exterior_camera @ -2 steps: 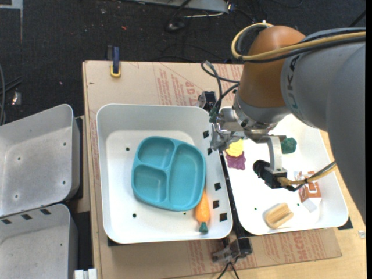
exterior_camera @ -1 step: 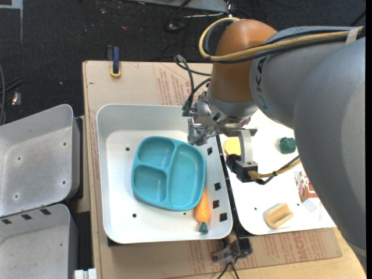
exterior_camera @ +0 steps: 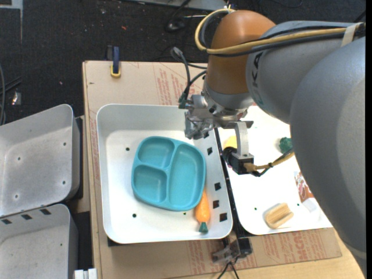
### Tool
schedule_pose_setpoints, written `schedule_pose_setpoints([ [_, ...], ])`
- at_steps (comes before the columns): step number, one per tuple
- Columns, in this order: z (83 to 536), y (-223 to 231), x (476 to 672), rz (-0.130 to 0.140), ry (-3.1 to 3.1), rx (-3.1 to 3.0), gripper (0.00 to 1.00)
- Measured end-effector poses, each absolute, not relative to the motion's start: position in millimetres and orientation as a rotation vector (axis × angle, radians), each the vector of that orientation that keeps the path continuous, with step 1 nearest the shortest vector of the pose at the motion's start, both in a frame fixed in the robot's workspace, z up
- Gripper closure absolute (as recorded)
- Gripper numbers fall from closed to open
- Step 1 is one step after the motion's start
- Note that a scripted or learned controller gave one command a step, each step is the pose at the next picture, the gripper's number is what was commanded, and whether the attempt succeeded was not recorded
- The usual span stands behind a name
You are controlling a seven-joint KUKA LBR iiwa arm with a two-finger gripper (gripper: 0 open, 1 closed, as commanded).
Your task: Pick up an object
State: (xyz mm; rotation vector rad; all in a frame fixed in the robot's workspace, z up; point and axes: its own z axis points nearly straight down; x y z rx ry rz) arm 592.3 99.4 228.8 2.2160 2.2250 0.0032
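Observation:
A light blue divided plate (exterior_camera: 168, 173) lies in the left bin (exterior_camera: 116, 156). An orange carrot (exterior_camera: 202, 210) with a green tip rests against the plate's lower right edge. In the right bin (exterior_camera: 261, 182) lie a tan bread-like piece (exterior_camera: 278, 215), a green item (exterior_camera: 285, 144) and a yellow item (exterior_camera: 231, 141), which the arm partly hides. My gripper (exterior_camera: 224, 138) hangs over the wall between the two bins, near their far end, just beyond the plate's upper right corner. Nothing shows between its jaws.
The big grey arm with its orange band (exterior_camera: 238, 34) covers most of the right bin's far side. A red and white item (exterior_camera: 302, 188) peeks out at that bin's right edge. Grey trays (exterior_camera: 35, 156) sit left of the bench.

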Motion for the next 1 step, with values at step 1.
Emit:
schedule_pose_setpoints([
  [1, 228.3, 98.7, 591.7, 0.0, 2.224, 2.218, 0.0],
])
